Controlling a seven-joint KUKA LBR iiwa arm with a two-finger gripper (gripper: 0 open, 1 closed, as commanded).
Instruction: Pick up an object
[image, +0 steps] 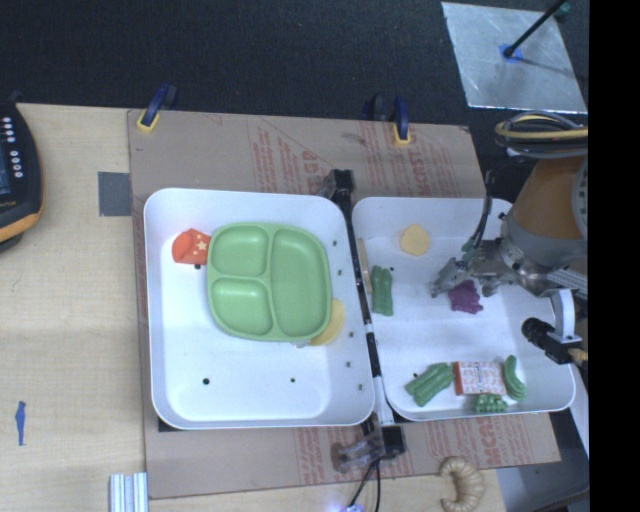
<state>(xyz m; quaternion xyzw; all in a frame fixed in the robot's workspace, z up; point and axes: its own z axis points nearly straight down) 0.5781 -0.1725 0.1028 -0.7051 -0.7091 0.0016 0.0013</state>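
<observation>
Arm enters from right; pincer (462, 277) sits low in the right bin (400, 215), directly over or against the purple object (464, 297). Pincer state: cannot tell. Grey metal parts crowd the spot, and whether anything is held can't be read at this res. Judged target is the purple object, located mid-right of the right bin, just below the pincer tip, well apart from other items. Appearance: small, dark purple, lumpy irregular outline, possibly a toy grape cluster or similar; looks soft-edged w/ no flat faces. Risks, in my judgement: (1) the uneven shape gives poor contact, so it could squirt sideways on closing or drop on lift; (2) if the approach is off-centre the pincer may only nudge it along the smooth white floor; (3) too low a descent could press into the bin bottom. Other contents, right bin: yellow round piece (415, 239) near the back, green pod (382, 291) by the left wall, a second green pod (430, 383), red-white packet (479, 377) and small green pieces (513, 377) along the front edge, all far enough not to interfere. Left bin (175, 390) holds a green divided plate (270, 282), w/ an orange-red item (190, 246) at its left and a yellow item (332, 322) peeking from its right. Both bins rest on cardboard on the surface (60, 340).
</observation>
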